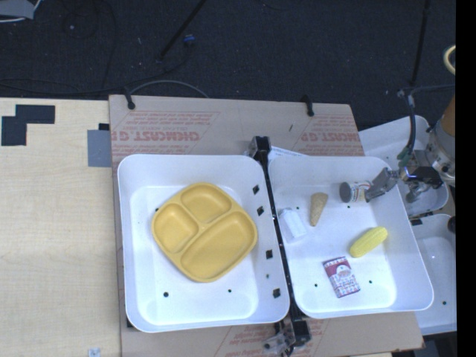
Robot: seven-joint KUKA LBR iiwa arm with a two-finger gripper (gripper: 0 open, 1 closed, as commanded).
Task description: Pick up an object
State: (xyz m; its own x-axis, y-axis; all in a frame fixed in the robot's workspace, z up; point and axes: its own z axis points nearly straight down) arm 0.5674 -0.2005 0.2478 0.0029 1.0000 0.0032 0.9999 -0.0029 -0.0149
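Observation:
The right bin [416, 274] holds several small objects. A yellow corn cob [368, 242] lies right of centre, with a red and white packet [341, 276] in front of it. A tan cone-shaped piece [317, 208] lies near the middle, and a clear plastic piece [291, 222] rests by the divider. A small cylinder with a dark round end [350, 192] lies toward the back. My gripper [398, 186] hangs over the bin's right rim, just right of that cylinder, open, with nothing between its fingers.
The left bin [141, 288] holds a yellow divided plate [204, 231]. A black divider [271, 229] runs between the two bins. Cardboard [223, 129] lies under both bins. The arm's body stands at the right edge, beside white padding [439, 266].

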